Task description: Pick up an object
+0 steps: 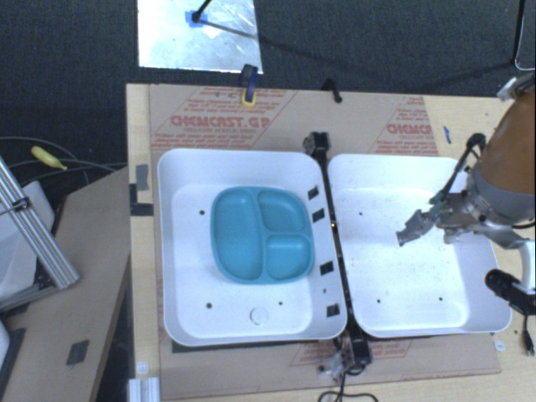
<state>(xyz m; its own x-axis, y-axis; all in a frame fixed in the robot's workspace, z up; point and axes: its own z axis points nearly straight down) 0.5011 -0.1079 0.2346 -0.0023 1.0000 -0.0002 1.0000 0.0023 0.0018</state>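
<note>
Pincer [409,231] seen above right bin [368,178], its grip state not discernible.
A blue divided plate [261,233] is held in the left bin [180,178]; both are borne by the desk [360,111].

Dark carpet [67,65] all around. Brown board [293,115] with red letters on the bench. Shiny silver sheet [201,23] lying up top on the floor. Tan table [75,308] and a metal bar [33,233] at left.
</note>
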